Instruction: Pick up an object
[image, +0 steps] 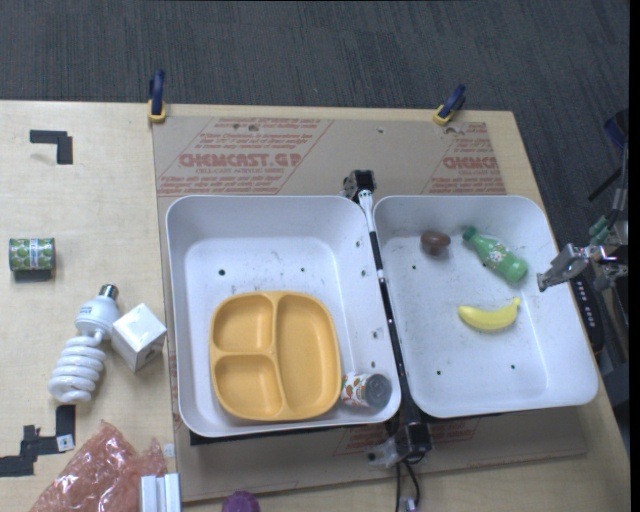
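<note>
The right bin (560, 390) holds a yellow banana (490, 316) near its middle. A green bottle (495, 254) lies at the bin's back, with a small brown lump (434, 241) to its left. In the left bin (190, 300) a yellow divided plate (275, 354) lies flat, and a small can (366, 391) rests on its side at the front right corner. My gripper (562, 268) hangs over the right bin's right rim, to the right of the bottle and banana and apart from both. Nothing shows in its grasp.
On the bench to the left of the bins lie a white spiral light bulb (82, 350), a white cube (139, 335), a small green can (31, 255) and a pink mesh bag (90, 475). Clamps (157, 97) hold the board at its back edge.
</note>
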